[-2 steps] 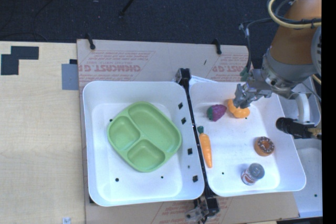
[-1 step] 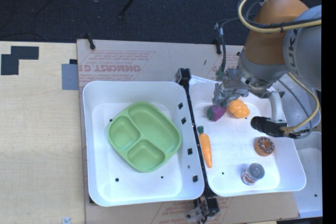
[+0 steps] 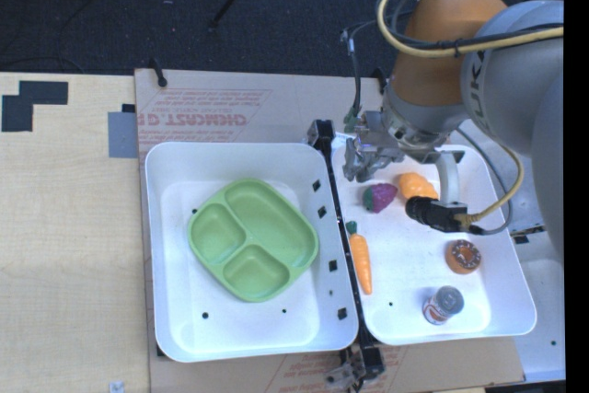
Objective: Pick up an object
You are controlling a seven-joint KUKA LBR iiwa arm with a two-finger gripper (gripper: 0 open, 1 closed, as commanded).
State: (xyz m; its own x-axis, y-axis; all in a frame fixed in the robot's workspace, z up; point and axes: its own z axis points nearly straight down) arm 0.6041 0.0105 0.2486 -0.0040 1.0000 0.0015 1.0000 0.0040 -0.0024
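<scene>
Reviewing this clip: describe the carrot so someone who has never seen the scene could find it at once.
Start at the right-hand white bin, the one the arm reaches into. Along its left wall, beside the divider, lies the carrot, below the purple toy. It is the only long, tapering orange piece with a green tip; the other orange pieces are rounder.

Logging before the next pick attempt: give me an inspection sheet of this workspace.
Surface: two white bins, left bin and right bin, on cardboard.
Job's things: in the right bin, purple fruit, orange fruit, carrot, donut, small jar.
Clutter: green divided plate in the left bin.
Grippers: gripper above the right bin's far left corner, beside the purple fruit.
Cables: yellow hose looped on the arm.
Surroundings: dark floor, wooden benchtop.
</scene>
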